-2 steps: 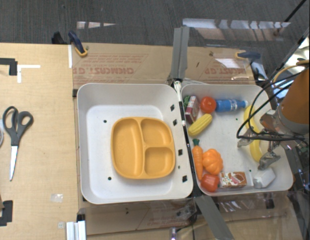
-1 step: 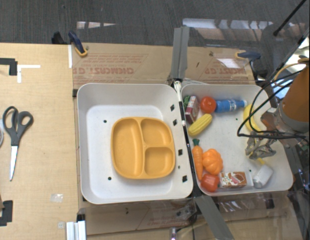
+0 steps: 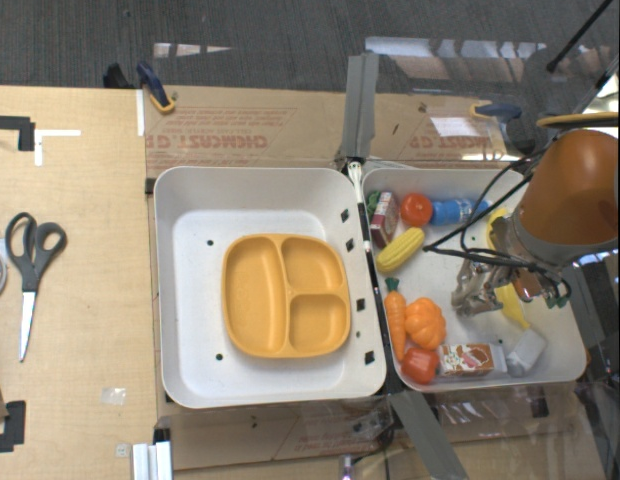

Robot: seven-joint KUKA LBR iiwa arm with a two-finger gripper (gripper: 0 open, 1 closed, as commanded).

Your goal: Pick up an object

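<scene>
Wooden bench (image 3: 70,348) under two shallow white bins side by side, cardboard beneath, dark carpet beyond. Gripper (image 3: 477,290) low in the right bin (image 3: 565,368), at about 3 o'clock of that bin's floor; how far the jaws stand apart, and whether anything sits between them: cannot tell, metal parts and cables tangled together there. Just at 3 o'clock of the gripper, a yellow piece (image 3: 512,303); at 5 o'clock, a pale grey block (image 3: 526,350). At 6 o'clock, a small printed box (image 3: 466,359) lying flat. At 9 o'clock, an orange pumpkin (image 3: 425,321), with a carrot (image 3: 395,318) beside it and a red tomato (image 3: 419,366) below. At 10 o'clock, a corn cob (image 3: 400,249); farther up, a red ball (image 3: 416,209) and a blue bottle (image 3: 452,211). Well to 9 o'clock, the left bin (image 3: 180,268) bearing a yellow divided plate (image 3: 285,295). Far at 9 o'clock on the bench, scissors (image 3: 32,258).
</scene>
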